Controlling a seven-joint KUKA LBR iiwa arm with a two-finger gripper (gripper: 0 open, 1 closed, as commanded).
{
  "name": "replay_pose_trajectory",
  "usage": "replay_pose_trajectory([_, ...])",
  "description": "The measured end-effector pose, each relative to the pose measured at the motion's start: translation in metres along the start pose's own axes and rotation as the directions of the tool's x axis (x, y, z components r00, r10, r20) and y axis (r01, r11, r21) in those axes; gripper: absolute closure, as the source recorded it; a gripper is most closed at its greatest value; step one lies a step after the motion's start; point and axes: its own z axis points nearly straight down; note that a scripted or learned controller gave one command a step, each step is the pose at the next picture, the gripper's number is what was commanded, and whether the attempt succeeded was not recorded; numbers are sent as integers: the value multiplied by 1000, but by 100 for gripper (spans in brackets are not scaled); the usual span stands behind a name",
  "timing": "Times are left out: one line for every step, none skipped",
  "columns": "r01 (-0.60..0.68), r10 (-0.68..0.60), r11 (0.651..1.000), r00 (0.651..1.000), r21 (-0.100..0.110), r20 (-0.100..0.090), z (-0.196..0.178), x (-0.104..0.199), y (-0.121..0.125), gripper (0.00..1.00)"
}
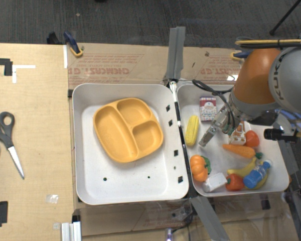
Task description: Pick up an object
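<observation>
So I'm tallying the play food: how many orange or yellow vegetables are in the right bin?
3: a corn cob at the bin's left side, a pumpkin below it, and a carrot near the middle. The arm may hide others.

I see a yellow-orange divided plate (129, 129) in a white bin (85, 149). Beside it lie yellow corn (192, 130), an orange carrot (239, 150) and a blue, possibly bottle-shaped thing (254, 177).

I see open floor in the right bin (218, 92) between the corn (192, 130) and carrot (239, 150); toys crowd its near edge. In the left bin (85, 185), bare margin rings the yellow plate (128, 129)
</observation>
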Motion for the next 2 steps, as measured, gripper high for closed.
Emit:
replay_pose_trajectory([60, -60, 998, 998, -1, 1, -1, -2, -84, 0])
replay_pose_trajectory([116, -116, 993, 993, -4, 6, -13, -55, 30, 0])
